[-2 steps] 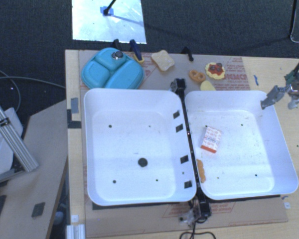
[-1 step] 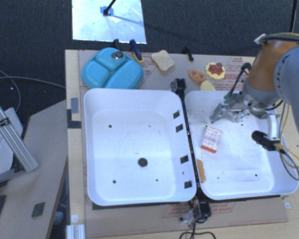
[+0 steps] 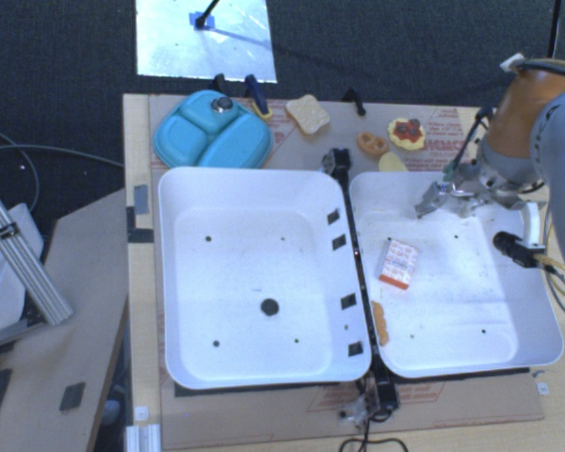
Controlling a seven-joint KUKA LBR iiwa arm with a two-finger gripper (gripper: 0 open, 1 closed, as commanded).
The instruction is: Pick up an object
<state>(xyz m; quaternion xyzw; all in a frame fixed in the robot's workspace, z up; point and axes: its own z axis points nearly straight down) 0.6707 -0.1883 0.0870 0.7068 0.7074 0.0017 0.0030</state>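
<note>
- My claw (image 3: 431,201) hangs over the right bin (image 3: 527,347), above the little snack packet (image 3: 397,263).
- I cannot tell its state.
- The packet lies in the bin, not picked up yet.

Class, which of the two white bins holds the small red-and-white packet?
The right bin, under the pincer; the packet lies near its left wall.

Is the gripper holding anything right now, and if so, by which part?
Nothing is held. The two-finger gripper hangs over the right white bin, apart from the small red-and-white packet.
</note>
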